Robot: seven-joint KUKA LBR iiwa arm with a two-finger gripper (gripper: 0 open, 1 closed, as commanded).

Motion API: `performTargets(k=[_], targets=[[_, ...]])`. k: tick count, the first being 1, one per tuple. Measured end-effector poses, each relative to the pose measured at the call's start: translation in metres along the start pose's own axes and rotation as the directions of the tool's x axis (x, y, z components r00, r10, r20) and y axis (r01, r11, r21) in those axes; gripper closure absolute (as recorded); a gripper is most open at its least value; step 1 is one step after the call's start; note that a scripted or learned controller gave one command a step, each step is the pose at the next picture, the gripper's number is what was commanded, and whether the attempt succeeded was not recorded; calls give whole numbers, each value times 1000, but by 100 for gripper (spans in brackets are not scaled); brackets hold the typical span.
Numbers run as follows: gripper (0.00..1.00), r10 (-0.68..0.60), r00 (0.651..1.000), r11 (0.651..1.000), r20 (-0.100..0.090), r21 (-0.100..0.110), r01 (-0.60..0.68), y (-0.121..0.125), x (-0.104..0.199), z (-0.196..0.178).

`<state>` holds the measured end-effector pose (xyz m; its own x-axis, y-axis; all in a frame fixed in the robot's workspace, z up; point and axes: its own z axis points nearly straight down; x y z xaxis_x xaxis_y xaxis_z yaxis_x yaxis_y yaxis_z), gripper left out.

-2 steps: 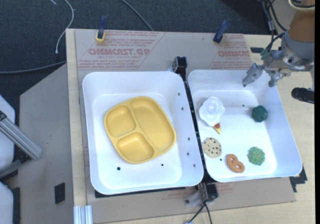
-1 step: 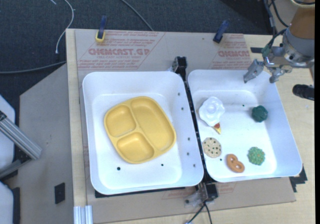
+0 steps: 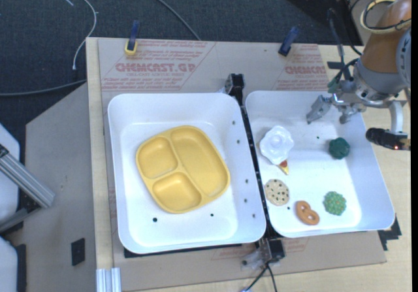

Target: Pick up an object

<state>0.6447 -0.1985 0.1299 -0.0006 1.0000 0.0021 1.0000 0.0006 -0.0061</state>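
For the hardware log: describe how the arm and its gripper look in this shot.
The arm reaches in from the right, with rounded grey housing and a broad orange band above the wrist. A dark cable runs along it toward the wrist. Below sits a silver-grey metal flange. The gripper is pale grey metal with two slim fingers. No markings are legible.

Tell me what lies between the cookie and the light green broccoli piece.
The pretzel lies between the cookie and the light green broccoli, slightly nearer the camera.

right bin | dark-green lump | light-green floret | pretzel | cookie | white piece
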Motion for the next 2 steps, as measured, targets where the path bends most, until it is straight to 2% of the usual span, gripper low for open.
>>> performTargets(k=[1,2], targets=[[0,-1,1000,1000,0,-1,1,0,1,48],[100,-2,1000,1000,2,-8,2,2,1,32]])
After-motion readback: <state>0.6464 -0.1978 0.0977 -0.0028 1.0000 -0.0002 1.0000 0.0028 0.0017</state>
